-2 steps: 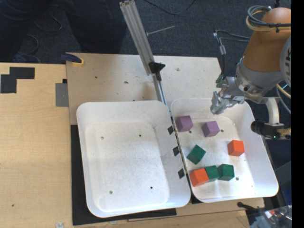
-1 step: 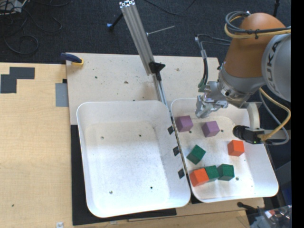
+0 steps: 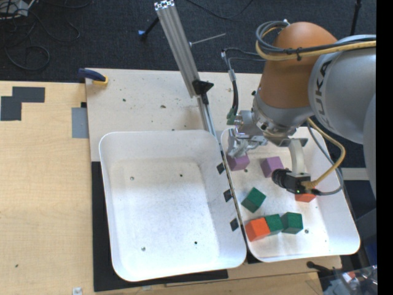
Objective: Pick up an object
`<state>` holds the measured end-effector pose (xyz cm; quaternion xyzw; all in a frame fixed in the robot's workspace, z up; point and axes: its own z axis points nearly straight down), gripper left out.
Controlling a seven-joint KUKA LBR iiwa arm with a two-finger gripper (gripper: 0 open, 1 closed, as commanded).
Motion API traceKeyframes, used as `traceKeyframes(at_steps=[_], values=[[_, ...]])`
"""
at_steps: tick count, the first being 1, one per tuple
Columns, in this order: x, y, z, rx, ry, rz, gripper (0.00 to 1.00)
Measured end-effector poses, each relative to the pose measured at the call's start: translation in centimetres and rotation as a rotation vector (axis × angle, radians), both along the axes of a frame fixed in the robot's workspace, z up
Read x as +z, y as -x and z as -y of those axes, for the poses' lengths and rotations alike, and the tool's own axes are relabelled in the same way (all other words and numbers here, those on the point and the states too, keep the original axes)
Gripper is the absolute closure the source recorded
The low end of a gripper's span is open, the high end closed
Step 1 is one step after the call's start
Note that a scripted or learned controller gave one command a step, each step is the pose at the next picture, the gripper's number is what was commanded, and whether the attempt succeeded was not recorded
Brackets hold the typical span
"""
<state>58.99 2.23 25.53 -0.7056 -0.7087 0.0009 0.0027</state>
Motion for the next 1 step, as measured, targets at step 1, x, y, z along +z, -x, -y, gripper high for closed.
traceKeyframes(at_steps=[1], values=[[-0.08,2.05,-5.39,0.0,0.001,-0.001,1.0]])
